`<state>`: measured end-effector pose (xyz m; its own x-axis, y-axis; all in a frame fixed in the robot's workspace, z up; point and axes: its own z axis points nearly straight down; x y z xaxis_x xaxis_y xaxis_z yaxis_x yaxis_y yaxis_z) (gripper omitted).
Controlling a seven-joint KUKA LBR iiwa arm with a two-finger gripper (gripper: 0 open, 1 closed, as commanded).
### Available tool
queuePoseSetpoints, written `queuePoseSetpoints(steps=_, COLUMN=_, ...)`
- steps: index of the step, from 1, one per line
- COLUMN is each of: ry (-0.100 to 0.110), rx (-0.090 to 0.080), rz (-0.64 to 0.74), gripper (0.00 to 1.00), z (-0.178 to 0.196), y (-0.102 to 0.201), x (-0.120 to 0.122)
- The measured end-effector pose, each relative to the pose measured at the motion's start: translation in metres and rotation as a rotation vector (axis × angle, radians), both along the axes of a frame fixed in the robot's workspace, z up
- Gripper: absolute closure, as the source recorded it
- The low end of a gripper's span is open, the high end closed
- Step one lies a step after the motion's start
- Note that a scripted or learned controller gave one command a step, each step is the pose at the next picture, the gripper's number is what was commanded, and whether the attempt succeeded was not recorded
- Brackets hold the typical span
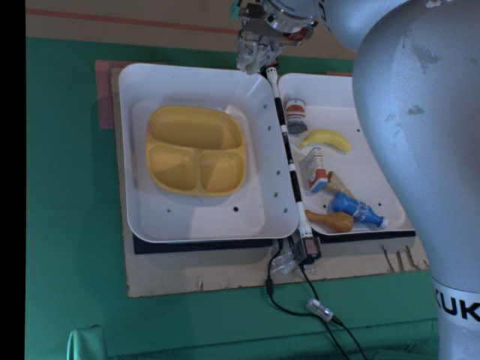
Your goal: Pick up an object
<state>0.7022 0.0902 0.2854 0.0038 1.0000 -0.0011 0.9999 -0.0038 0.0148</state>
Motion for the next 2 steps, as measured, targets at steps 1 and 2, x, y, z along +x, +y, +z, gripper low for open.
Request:
queuePoseSetpoints(steps=1, ry=-0.001, rx=0.003, rz=0.001, gripper=1.00, z=0.015, y=0.058, x=0.000)
queuePoseSetpoints(steps=2, ry=0.000, rx=0.003, rz=0.000, gripper=1.00, z=0.055, y=0.074, x=0.000)
